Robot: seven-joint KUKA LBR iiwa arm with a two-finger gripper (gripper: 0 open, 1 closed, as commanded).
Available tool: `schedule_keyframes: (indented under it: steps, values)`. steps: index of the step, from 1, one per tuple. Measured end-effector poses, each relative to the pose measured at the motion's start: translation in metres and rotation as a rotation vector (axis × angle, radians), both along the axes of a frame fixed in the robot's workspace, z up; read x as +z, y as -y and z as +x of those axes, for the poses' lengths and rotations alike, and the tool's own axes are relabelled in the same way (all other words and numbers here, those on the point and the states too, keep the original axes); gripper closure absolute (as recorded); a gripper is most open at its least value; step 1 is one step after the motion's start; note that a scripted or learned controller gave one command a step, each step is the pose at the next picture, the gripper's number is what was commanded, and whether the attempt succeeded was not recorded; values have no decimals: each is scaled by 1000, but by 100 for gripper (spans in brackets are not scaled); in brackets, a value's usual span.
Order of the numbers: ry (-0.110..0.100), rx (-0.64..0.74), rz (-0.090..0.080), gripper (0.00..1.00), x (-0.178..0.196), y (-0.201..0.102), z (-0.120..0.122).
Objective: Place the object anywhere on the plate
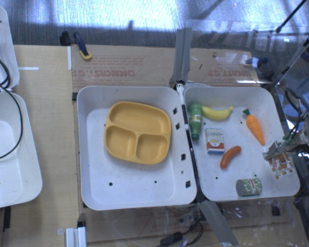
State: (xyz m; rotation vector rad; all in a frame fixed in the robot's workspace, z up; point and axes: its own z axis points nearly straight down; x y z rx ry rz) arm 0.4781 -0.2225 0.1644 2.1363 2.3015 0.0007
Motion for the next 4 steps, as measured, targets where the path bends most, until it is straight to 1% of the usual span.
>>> schedule_keyframes:
  steps: [1, 2, 3, 4]
  values:
    - [-4, 69, 1, 100, 4, -93, 0]
    - [-3, 150, 0, 100, 26, -199, 44]
    - [-5, 189, -1, 100, 28, -276, 70]
    - [-8, 190, -4, 100, 36, -275, 70]
